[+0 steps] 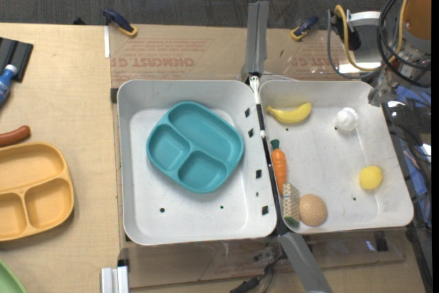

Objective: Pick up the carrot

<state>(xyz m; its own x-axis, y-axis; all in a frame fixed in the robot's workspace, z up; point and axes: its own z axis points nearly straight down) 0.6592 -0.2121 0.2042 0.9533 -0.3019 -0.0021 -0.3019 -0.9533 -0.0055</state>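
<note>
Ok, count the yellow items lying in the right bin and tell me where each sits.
2. The banana lies near the bin's far left corner. The lemon sits toward the right wall, closer to the near side. Nothing seems hidden behind the other items.

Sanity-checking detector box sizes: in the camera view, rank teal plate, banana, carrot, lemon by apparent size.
1. teal plate, by far the largest
2. banana and carrot, similar length, too close to rank
3. lemon, smallest
</note>
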